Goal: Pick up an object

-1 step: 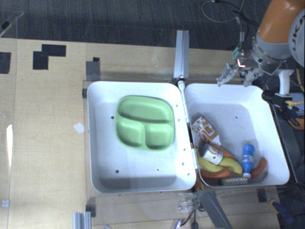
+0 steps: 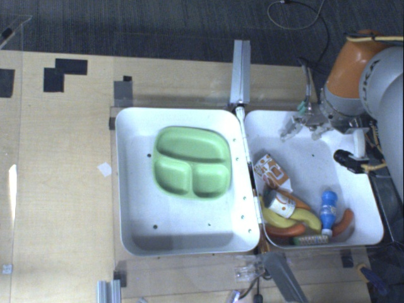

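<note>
My gripper (image 2: 303, 129) hangs over the far end of the right bin (image 2: 372, 232), fingers spread and nothing between them, so it is open. The objects lie apart from it at that bin's near end: a brown and white carton (image 2: 272, 169), a yellow banana (image 2: 291, 218), a small blue bottle (image 2: 327, 210), a reddish sausage-shaped piece (image 2: 345, 222) and a small white container with a dark cap (image 2: 278, 201). A green divided tray (image 2: 192, 161) sits in the middle of the left bin (image 2: 132, 232).
A metal post (image 2: 240, 74) stands at the far end of the divider between the bins. The arm's orange band (image 2: 347, 71) and grey body (image 2: 385, 87) loom over the right bin's far right corner. A cable (image 2: 297, 11) lies on the dark floor beyond.
</note>
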You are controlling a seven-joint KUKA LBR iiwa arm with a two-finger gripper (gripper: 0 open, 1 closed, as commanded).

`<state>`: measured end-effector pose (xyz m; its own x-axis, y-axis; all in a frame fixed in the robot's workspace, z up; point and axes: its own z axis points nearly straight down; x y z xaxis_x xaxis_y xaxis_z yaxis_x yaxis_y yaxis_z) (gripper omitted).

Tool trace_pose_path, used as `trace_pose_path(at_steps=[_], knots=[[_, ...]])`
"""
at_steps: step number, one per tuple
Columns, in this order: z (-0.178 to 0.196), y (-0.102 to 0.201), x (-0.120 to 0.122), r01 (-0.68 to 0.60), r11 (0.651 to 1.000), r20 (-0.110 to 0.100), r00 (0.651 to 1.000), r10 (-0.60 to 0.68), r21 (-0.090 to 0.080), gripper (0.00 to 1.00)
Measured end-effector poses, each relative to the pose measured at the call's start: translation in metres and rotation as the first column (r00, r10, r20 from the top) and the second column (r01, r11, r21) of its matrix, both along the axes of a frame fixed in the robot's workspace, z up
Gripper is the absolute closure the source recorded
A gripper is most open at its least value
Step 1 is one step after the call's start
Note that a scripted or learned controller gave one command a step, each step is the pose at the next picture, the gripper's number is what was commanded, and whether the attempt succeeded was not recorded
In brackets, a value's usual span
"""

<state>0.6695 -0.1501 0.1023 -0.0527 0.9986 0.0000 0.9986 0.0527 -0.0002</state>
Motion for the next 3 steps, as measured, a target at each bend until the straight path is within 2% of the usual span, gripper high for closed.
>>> trace_pose_path(at_steps=[1, 2, 3], knots=[[-0.008, -0.055, -0.039, -0.086, 0.996, 0.001, 0.996, 0.086, 0.0, 0.0], [0.002, -0.054, -0.037, -0.088, 0.996, 0.004, 0.996, 0.088, 0.0, 1.0], [0.159, -0.04, 0.002, -0.074, 0.997, 0.005, 0.997, 0.074, -0.002, 1.0]])
